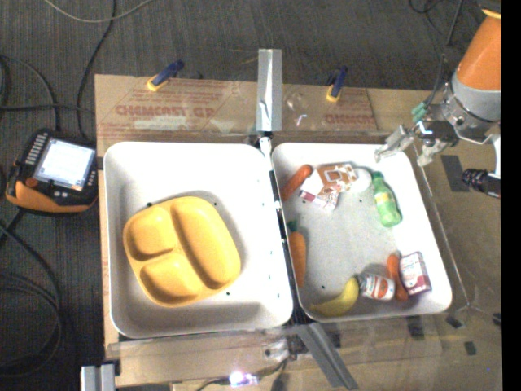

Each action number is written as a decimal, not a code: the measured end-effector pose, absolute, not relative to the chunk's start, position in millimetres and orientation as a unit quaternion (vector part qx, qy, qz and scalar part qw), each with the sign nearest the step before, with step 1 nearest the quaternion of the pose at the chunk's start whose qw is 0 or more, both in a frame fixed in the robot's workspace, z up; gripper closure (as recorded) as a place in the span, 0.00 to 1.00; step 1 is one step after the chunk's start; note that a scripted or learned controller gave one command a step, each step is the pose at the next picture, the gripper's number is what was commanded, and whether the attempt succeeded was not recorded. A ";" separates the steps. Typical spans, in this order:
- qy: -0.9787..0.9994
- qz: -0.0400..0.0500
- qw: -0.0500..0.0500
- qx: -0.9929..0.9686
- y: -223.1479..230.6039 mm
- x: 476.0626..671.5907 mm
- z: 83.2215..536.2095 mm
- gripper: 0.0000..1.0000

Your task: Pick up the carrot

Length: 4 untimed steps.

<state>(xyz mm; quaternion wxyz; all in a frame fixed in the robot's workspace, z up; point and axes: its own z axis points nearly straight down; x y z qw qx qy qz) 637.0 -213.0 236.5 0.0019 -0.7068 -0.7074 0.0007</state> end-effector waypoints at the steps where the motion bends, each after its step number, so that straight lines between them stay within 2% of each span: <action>1: -0.686 0.002 0.002 -0.728 -72.6 668.6 202.1 0.00; 2: -0.726 -0.005 -0.008 -0.688 -125.0 643.3 133.1 0.00; 3: -0.851 -0.008 -0.025 -0.525 -123.4 641.8 127.5 0.00; 4: -0.891 -0.009 -0.034 -0.453 -117.5 628.7 125.1 0.00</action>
